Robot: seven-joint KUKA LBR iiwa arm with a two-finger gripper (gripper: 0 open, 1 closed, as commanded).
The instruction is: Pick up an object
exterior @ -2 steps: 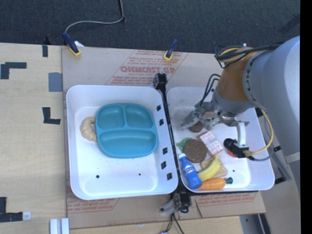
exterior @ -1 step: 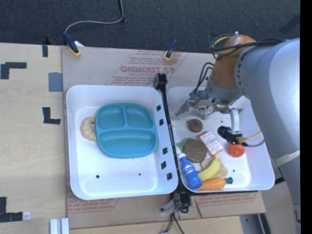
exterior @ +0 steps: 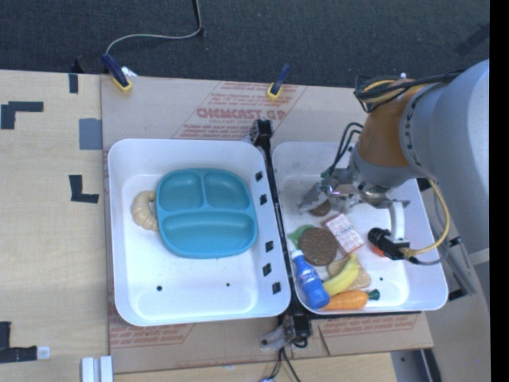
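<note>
Grey arm housing with its orange band sits highest and nearest the lens, reaching over the right bin from the right. End effector low in that bin's upper part, above the brown round patty. Finger spread cannot be told; nothing visibly between them.

Candidate objects, all placed from the patty:
- small dark piece just above it, right under the end effector
- white-and-red packet touching its upper right
- blue bottle below left
- banana below right
- carrot further below

Left bin holds a blue divided plate, well left of the patty.

Judgement: approach step, grasp not made. The pile is crowded; objects overlap. Best chance looks like the dark piece, being closest. Descend straight, keep clear of the bin divider, and close only once the piece is centred, else the packet gets nudged.
</note>
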